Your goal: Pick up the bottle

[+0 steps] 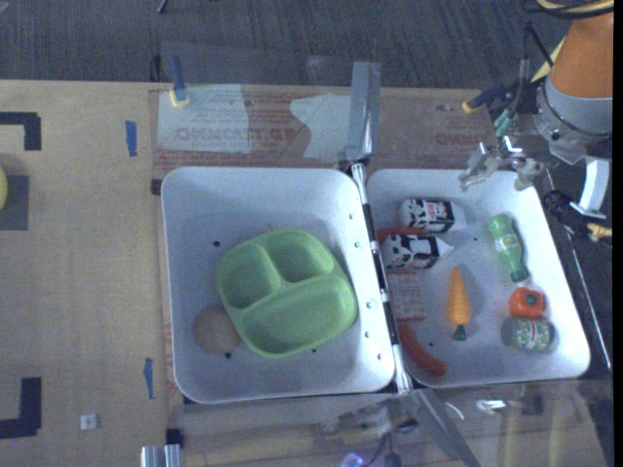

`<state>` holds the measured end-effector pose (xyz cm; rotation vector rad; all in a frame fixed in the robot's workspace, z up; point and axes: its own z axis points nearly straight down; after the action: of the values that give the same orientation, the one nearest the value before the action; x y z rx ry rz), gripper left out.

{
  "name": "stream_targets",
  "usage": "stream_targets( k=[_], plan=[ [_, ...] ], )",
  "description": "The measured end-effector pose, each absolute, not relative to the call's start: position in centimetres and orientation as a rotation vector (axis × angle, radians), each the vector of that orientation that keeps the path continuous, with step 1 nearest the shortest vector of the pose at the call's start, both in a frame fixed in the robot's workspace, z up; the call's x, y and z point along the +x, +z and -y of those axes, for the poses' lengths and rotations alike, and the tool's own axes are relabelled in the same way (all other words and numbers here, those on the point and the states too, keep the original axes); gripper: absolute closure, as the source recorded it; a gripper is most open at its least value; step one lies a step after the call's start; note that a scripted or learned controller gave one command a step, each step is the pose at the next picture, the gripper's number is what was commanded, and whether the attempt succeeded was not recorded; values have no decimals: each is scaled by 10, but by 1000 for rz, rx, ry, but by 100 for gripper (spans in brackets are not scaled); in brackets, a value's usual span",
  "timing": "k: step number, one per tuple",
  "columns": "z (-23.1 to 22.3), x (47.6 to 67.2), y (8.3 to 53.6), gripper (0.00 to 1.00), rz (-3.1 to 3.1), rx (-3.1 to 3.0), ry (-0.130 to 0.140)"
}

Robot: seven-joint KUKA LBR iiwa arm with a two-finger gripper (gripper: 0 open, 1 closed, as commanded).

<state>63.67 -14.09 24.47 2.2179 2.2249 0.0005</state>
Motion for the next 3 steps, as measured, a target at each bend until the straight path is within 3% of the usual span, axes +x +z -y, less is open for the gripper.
stream_targets(
  k=[1, 2, 3],
  plan=[
    [140, 638, 256, 100, -2225, 2213, 3],
    [186, 525, 139, 100, -2336, 2100, 1],
    [206, 491, 92, 100, -2376, 2070, 22]
  ],
)
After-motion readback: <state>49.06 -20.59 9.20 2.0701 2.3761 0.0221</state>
